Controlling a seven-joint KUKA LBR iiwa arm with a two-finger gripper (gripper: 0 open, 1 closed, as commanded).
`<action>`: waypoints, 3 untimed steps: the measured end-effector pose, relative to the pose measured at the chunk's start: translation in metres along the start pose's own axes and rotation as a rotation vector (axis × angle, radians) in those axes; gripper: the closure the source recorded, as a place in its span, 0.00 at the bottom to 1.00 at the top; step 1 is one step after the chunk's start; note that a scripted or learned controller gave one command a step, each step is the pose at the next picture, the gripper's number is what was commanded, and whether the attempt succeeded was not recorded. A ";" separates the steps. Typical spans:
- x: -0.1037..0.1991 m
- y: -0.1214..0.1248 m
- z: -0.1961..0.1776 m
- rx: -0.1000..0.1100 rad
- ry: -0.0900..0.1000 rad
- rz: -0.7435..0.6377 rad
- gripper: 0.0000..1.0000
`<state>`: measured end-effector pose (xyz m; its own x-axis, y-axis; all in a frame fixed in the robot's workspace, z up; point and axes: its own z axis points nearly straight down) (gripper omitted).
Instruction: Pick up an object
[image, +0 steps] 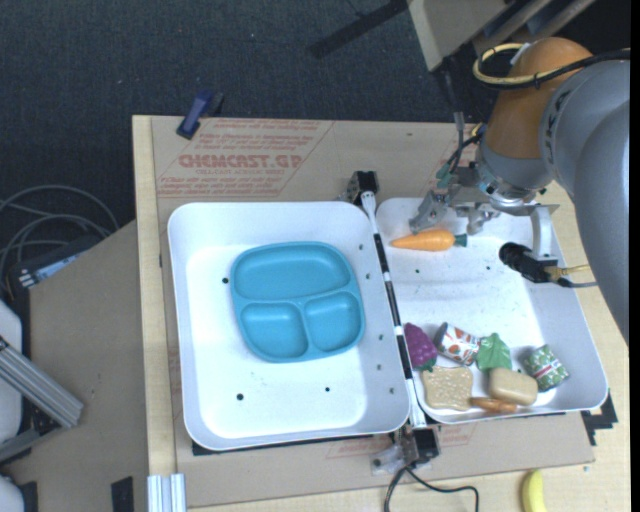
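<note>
Two shallow white bins sit side by side on the bench; the left bin (200, 400) carries a blue sectioned tray (297, 300) near its middle, with the large compartment toward the far edge and two smaller ones toward the near edge; the right bin (560, 310) carries the loose objects.

Task object: a toy carrot (422, 241) lies flat on the floor of the right bin, near its far left corner; its long axis runs roughly parallel to the far edge; the orange tapered tip points toward the left wall, and the green stem end points toward the right, under the tool.

End effector: the gripper (459, 210) hangs over the far edge of the right bin, just above and beside the stem end of the carrot; its fingers stand apart, and the carrot is not between them; contact with the stem end cannot be determined.

Arm: the grey arm with its orange band (525, 95) enters from the far right corner.

Other contents, clustered along the near edge of the right bin: a purple grape bunch (421, 346) by the left wall; a red and white can (460, 344); a green leafy piece (493, 352); a cracker (446, 388); a tan bread piece (512, 384); a green patterned item (547, 366) toward the right wall.

A yellow item (534, 491) lies on the bench beyond the near edge.
</note>
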<state>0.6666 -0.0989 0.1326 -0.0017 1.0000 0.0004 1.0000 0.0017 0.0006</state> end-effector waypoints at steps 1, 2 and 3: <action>-0.069 -0.096 -0.013 0.001 -0.002 0.003 0.00; -0.038 0.001 -0.052 -0.002 -0.001 0.000 0.00; -0.010 0.003 0.032 -0.009 -0.001 0.000 0.00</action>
<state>0.6694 -0.1086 0.1007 -0.0012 1.0000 -0.0010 1.0000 0.0012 0.0096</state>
